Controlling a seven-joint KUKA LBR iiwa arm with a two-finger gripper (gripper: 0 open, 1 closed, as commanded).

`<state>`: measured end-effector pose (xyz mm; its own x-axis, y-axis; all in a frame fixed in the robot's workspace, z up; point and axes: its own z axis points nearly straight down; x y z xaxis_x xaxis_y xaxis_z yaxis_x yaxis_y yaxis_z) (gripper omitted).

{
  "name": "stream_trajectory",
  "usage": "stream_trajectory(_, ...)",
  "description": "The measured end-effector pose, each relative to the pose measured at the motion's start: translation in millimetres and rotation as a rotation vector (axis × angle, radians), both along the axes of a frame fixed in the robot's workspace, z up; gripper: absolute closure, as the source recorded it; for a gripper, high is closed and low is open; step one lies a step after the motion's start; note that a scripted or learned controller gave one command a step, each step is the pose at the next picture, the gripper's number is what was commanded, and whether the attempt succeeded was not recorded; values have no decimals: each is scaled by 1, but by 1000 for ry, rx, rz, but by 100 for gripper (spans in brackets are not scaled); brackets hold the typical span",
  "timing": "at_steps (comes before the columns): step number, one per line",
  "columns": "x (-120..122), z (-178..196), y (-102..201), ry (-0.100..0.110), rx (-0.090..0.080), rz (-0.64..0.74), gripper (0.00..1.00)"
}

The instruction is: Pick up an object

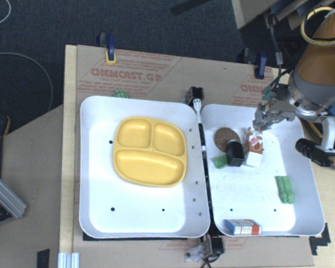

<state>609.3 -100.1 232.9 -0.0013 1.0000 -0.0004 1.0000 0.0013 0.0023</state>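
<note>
In the right bin (299, 219) lie several small objects. A red and white carton (254, 150) stands near the bin's upper middle. Beside it, to the left, are a black block (234, 153), a brown round piece (225, 137) and a small green piece (220, 161). A green ridged object (285, 189) rests toward the right wall. A flat red, white and blue box (243, 226) lies at the front rim. My gripper (263, 124) hangs just above the top of the carton, reaching in from the upper right.
The left bin (92, 205) holds a yellow divided plate (150, 151). A black clip (195, 96) sits at the back between the bins. Blue clamps (110, 46) hold the cardboard base at its far edge. A black fitting (316, 152) juts in beside the right bin.
</note>
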Motion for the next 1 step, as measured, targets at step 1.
stream_trajectory(1,-38,-23,58,9,4,4,100)
